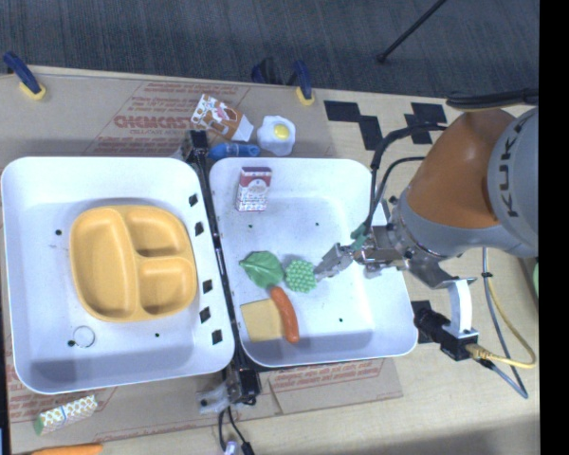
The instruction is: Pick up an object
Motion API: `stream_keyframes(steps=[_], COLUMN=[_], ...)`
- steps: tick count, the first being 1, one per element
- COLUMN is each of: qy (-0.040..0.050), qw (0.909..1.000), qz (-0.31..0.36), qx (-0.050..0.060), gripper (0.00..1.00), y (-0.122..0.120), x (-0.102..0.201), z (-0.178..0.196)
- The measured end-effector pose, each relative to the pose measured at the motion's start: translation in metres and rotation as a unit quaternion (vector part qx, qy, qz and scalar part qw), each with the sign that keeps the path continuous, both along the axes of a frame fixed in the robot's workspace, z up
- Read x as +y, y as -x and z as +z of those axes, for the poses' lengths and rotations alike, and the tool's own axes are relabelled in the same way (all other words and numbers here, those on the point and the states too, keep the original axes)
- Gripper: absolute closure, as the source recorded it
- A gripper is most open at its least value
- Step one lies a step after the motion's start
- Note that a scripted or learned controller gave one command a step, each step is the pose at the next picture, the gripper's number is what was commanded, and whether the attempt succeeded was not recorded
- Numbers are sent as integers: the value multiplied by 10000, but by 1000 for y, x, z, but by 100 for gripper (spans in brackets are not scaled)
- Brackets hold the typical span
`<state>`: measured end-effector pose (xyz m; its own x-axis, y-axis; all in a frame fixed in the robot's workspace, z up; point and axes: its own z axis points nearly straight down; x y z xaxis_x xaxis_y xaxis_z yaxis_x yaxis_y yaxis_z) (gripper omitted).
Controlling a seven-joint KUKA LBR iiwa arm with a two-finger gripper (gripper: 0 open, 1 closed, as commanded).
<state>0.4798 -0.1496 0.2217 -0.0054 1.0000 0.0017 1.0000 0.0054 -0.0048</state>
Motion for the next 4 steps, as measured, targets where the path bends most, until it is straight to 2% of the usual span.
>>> stream_keyframes(steps=[1,2,3,4], qy=[-1,-5,-9,5], qw=[9991,9998,9997,9998], qz=[-426,210,234,186], qx=[12,0,6,-18], gripper=[0,0,100,100], y=[-13,4,4,2], x=[43,59,59,95], z=[-113,-130,-120,24])
